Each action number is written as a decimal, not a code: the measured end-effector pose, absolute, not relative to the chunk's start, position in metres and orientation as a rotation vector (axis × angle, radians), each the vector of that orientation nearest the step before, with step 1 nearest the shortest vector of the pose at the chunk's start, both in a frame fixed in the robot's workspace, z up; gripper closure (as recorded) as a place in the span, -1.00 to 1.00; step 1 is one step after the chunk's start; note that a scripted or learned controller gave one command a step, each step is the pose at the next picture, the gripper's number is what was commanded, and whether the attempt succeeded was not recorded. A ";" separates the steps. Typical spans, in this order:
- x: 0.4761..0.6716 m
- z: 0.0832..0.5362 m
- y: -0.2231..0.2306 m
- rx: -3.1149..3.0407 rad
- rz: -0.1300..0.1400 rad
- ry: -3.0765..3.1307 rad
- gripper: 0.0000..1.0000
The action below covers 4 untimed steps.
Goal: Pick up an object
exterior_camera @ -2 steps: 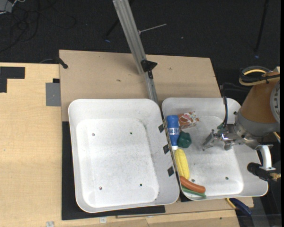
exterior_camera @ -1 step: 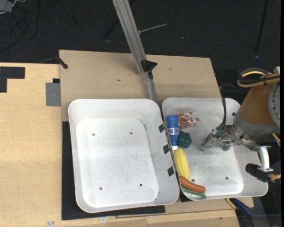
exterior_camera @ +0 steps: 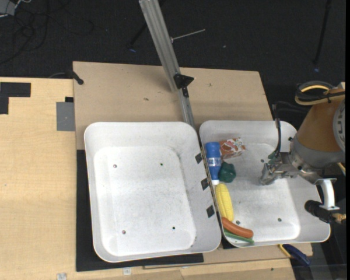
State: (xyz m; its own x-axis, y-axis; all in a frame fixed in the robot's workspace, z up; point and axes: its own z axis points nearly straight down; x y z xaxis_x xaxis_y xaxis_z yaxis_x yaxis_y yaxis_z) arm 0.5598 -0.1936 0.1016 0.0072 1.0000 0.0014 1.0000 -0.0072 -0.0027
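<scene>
— Two bins (exterior_camera: pixel 143 134) sit side by side on the desk (exterior_camera: pixel 29 174), both shallow white plastic with rounded corners and a speckled floor. What's in them?

— All the objects lie in the right one, lined up along its left wall: a blue bottle (exterior_camera: pixel 212 156) with a white band, a crinkly red-and-white packet (exterior_camera: pixel 233 147) just beside its top, a small dark green lump (exterior_camera: pixel 226 172) touching the bottle's lower end, a bumpy yellow corn cob (exterior_camera: pixel 224 202) below that, and an orange sausage shape (exterior_camera: pixel 238 230) on a green-edged piece in the near corner.

— And the tool (exterior_camera: pixel 272 172)?

— Grey metal, low over the right bin's floor, well apart from the objects. I cannot tell how wide it is parted; nothing visible is in it.

— Anything else?

— One ribbed aluminium rail (exterior_camera: pixel 162 45) slants across the bare wooden board behind the bins.
</scene>
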 end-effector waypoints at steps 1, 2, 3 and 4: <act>0.559 0.144 -0.196 -2.230 -0.001 -2.215 1.00; 0.567 0.204 -0.194 -2.223 -0.004 -2.226 1.00; 0.568 0.204 -0.194 -2.217 0.001 -2.225 1.00; 0.571 0.218 -0.140 -2.213 -0.001 -2.225 1.00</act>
State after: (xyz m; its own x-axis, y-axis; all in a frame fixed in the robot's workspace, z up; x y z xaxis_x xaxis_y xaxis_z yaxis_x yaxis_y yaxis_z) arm 0.5706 -0.1396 0.2176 -0.0052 1.0000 0.0031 1.0000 0.0052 -0.0019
